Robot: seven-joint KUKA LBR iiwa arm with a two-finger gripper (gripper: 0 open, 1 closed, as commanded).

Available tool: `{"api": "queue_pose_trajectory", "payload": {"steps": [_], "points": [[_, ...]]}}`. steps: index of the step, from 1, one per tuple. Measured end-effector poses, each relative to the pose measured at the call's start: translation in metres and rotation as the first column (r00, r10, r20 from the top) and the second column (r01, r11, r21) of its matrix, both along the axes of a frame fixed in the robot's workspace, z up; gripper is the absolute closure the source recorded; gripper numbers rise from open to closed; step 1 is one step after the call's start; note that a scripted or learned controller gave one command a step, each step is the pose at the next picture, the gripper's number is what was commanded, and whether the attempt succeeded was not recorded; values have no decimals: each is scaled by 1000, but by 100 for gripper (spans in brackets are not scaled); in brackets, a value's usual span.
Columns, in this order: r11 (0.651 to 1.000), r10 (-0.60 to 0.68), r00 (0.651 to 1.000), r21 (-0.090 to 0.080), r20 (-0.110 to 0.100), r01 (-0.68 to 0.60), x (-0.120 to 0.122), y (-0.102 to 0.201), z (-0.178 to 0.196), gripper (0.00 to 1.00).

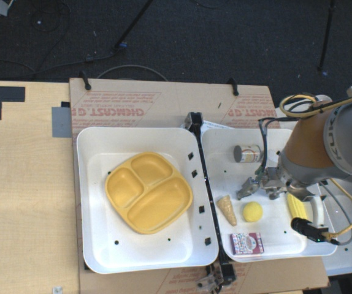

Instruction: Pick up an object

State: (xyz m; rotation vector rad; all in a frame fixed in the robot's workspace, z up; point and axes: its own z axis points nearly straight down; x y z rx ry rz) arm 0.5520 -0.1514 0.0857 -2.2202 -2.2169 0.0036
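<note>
You have the gripper point(254, 187) low in the right bin point(268, 247), presumably to reach its loose items: cone point(227, 210) at its 7 o'clock, lemon point(252, 212) at 6, can point(247, 154) at 12, corn point(297, 206) at 4, packet point(246, 243) below. The tray point(149, 192) fills the left bin point(96, 225). Whether the gripper's spread is wide or narrow, you cannot tell; nothing visibly sits in it.

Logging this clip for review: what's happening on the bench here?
The arm reaches into the right bin, with its gripper low over the floor, just above the yellow ball and waffle cone. Nothing shows between its fingers. Also there: a small can, a corn cob and a pink packet. The left bin has a yellow divided plate.
</note>
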Motion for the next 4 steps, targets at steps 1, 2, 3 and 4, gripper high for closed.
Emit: {"api": "queue_pose_trajectory", "payload": {"steps": [1, 2, 3, 4], "points": [[1000, -3, 1000, -1, 2, 3, 1, -1, 13, 100], [1000, 3, 1000, -2, 7, -3, 2, -4, 76, 100], [1000, 4, 1000, -1, 6, -4, 3, 4, 122, 100], [1000, 4, 1000, -2, 7, -4, 4, 4, 163, 100]]}}
